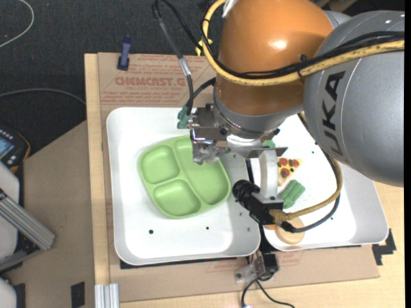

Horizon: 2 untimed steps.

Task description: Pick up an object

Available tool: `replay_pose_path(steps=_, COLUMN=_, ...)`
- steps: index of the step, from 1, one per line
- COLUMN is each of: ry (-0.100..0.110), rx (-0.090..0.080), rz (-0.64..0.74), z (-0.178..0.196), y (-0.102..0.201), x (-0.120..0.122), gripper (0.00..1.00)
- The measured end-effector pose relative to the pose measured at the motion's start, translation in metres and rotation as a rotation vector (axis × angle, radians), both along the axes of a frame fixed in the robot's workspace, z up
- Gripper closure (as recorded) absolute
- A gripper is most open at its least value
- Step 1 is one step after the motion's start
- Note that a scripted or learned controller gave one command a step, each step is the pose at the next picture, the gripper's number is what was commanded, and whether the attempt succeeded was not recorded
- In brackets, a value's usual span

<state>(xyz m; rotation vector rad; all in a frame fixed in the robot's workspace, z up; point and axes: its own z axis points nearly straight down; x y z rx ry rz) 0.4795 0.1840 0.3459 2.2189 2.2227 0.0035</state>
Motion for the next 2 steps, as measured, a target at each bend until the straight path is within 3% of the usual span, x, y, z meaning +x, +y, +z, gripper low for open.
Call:
replay_pose_path(steps=1, ry=0.016, rx=-0.007, rz=-0.011, z=-0.119, y=-0.064, x=-0.002, gripper=1.0)
replay_pose_path(steps=2, ry=-0.001, rx=0.001, rz=0.003, z=-0.086, y=-0.015, x=0.0, gripper=1.0)
